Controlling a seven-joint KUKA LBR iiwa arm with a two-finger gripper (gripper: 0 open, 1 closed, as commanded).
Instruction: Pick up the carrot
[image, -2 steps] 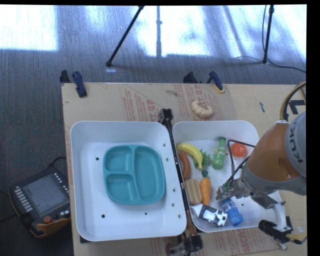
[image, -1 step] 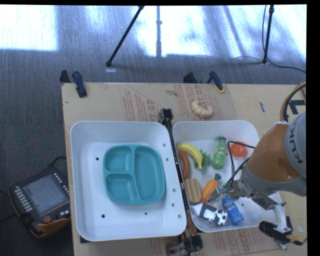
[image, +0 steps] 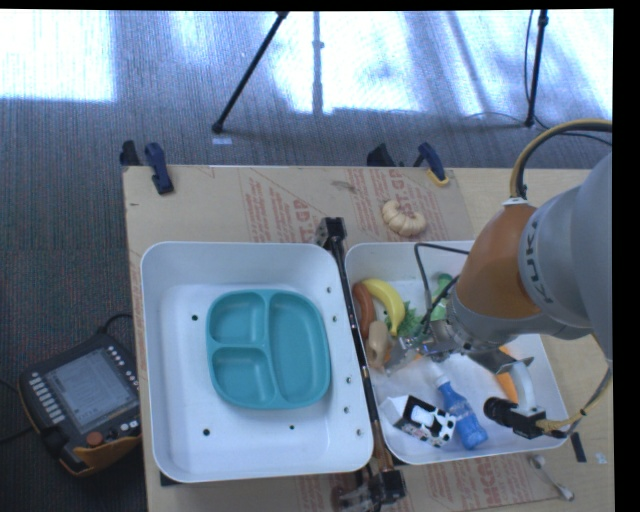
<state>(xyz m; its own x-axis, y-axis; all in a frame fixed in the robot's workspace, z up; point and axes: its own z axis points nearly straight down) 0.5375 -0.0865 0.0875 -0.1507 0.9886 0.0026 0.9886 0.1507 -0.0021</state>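
Orange and partly hidden, the carrot (image: 507, 384) lies near the right side of the right bin (image: 560, 385), under the robot arm (image: 545, 270). Its claw (image: 415, 345) hangs low beside a banana (image: 388, 300), perhaps touching nothing; I cannot tell how far it is open. A teal plate (image: 268, 348) sits in the left bin (image: 165, 380).

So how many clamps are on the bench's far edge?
4: two at the left corner, two toward the right. The arm may hide others.
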